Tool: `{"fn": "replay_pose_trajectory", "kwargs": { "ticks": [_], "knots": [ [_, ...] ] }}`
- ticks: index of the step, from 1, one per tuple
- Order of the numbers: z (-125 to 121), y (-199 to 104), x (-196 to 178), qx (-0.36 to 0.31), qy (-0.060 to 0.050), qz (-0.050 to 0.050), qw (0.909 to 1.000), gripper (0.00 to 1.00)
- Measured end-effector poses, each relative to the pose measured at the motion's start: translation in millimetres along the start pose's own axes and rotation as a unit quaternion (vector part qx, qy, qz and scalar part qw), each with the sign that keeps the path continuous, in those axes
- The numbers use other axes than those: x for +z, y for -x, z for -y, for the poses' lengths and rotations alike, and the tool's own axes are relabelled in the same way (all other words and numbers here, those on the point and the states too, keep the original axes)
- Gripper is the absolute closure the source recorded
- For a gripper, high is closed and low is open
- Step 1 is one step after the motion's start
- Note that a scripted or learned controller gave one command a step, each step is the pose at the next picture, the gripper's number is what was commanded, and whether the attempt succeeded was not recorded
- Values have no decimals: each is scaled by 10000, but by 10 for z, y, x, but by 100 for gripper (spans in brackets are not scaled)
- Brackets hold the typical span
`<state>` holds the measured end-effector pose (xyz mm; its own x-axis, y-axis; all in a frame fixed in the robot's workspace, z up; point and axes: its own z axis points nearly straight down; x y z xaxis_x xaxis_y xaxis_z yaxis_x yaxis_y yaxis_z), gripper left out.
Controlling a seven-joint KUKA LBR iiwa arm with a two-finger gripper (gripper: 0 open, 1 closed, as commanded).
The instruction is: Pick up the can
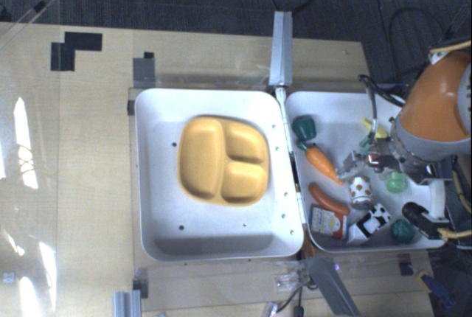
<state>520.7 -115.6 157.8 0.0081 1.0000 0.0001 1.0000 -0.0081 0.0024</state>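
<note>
The can [360, 189] is small, with a white and reddish label, and stands in the right bin [335, 108] near its middle. My gripper [368, 161] hangs just above and slightly right of the can, below the orange band of the arm [436, 108]. The can still rests on the bin floor. The arm's body hides the bin's right side.
Around the can lie a carrot [322, 163], a sausage [328, 199], a small printed packet [327, 221], a black-and-white toy [374, 220], a green ball [397, 181] and dark green pieces [304, 127] [403, 230]. A yellow divided plate [223, 159] sits in the left bin [158, 227].
</note>
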Motion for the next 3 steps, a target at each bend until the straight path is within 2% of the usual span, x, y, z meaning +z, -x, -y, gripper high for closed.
{"fn": "replay_pose_trajectory", "kwargs": {
  "ticks": [1,2,3],
  "knots": [
    [74,16,690,-109,48,4,9999,0],
    [43,7,566,-120,90,6,9999,100],
    [-607,-505,-278,103,14,0,9999,100]
  ]
}}
